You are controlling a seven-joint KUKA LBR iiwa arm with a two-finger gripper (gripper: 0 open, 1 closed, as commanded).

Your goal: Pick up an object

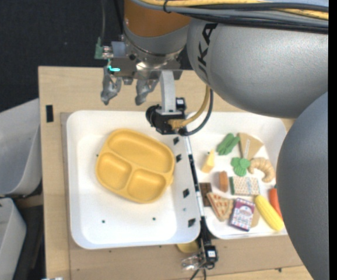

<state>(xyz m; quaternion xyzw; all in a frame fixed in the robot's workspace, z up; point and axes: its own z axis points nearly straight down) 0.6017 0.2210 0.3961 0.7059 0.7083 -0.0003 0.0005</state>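
Two shallow white bins stand side by side on the wooden bench (55, 89). In the camera view, the left bin (90, 217) holds one thing, a yellow plate (134, 165) with three compartments. It lies flat, a little toward the far side of the bin and close to the wall between the two bins.

The right bin (259, 125) holds a group of small toy foods that lie close together. At the far side are a green leaf piece (228, 143) and a tan wedge (249, 146). Just beside them lie a small yellow block (208, 162), a second green piece (240, 166) and a croissant (262, 168). Nearer to the camera are a cracker (246, 185), a pizza slice (220, 205), a pink box (242, 213) and a yellow banana (269, 212). Some of these touch each other, but I cannot tell exactly which.

The grey arm (262, 45) comes in from the right and covers the upper part of the view. The gripper (123, 100) hangs at the far rim of the left bin, over the edge of the bench wood. Its two fingers (107, 92) are spread apart and nothing is between them. The yellow plate is apart from the gripper, on the side nearer to the camera, and the toy foods are well apart from it to the right.
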